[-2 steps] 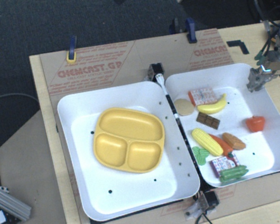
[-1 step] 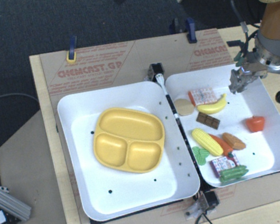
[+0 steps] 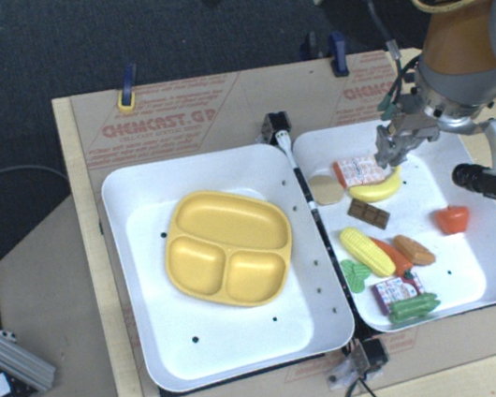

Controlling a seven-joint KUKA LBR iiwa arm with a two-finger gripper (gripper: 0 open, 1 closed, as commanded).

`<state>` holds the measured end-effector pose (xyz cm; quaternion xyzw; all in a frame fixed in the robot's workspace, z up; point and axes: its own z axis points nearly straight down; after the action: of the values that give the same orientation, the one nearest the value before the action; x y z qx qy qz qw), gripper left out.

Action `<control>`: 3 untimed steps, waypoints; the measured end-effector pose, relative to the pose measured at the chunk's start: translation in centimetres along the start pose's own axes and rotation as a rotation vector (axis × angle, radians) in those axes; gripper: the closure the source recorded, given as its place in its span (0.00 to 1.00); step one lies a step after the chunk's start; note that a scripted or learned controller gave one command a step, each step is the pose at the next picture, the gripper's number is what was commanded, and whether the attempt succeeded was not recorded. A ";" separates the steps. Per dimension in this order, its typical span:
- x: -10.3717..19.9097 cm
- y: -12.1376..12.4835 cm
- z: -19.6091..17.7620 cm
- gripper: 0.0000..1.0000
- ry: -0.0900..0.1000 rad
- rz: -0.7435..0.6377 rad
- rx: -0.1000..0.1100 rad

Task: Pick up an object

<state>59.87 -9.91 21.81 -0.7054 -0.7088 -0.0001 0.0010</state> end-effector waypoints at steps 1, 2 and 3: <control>5.0 2.9 0.1 1.00 0.000 -0.002 -0.005; 10.5 4.2 0.5 1.00 -0.001 -0.001 -0.005; 11.6 3.8 -1.4 1.00 -0.001 0.003 -0.005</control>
<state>63.57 1.71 23.21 -0.7063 -0.7079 -0.0016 -0.0013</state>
